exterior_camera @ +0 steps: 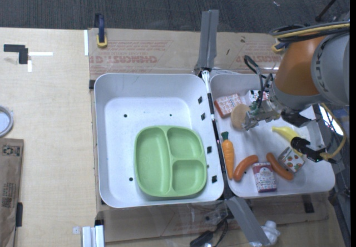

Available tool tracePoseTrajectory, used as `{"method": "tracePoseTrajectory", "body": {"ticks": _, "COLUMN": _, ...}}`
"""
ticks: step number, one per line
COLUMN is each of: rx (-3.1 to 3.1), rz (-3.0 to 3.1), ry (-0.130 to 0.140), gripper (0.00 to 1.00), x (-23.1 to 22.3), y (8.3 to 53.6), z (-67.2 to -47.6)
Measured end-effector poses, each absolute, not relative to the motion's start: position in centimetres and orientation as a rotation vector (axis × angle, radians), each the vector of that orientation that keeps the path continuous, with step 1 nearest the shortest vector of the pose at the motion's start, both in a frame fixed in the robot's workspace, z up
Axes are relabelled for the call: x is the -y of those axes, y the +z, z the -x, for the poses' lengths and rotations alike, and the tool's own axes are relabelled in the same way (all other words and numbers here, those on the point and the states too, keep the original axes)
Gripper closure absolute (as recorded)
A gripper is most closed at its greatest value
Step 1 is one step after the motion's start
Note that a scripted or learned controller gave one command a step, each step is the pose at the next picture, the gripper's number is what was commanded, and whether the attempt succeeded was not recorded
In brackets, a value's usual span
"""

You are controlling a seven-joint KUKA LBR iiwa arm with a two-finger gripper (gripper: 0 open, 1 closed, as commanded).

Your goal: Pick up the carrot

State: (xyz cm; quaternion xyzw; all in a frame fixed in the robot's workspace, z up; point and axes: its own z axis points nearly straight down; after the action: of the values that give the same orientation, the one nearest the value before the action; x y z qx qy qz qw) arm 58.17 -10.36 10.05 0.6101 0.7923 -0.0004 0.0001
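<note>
The carrot [228, 157] is orange with a green top and lies lengthwise along the left wall of the right bin [317, 183], green end toward the back. My gripper [252, 120] hangs over the middle of that bin, up and to the right of the carrot and apart from it. It is next to a tan round item [239, 117]. The grey arm with its orange band reaches in from the right and hides the bin's back right part.
The right bin also holds a red packet [227, 104], two sausages [245, 166] [278, 166], a red box [265, 178], a small can [290, 160] and a yellow banana [286, 132]. A green divided plate [170, 161] sits in the left bin [111, 129].
</note>
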Motion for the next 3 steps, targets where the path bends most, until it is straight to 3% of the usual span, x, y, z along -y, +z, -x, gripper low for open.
{"method": "tracePoseTrajectory", "body": {"ticks": 1, "rx": -2.429, "rz": -1.988, "ry": -0.001, "gripper": 1.0, "x": 5.6, "y": 19.2, "z": -65.0}}
{"method": "tracePoseTrajectory", "body": {"ticks": 2, "rx": -2.59, "rz": -1.775, "ry": -0.002, "gripper": 1.0, "x": -3.3, "y": 21.6, "z": -65.9}}
{"method": "tracePoseTrajectory", "body": {"ticks": 3, "rx": -2.794, "rz": -1.429, "ry": -0.002, "gripper": 1.0, "x": 3.5, "y": 31.5, "z": -65.0}}
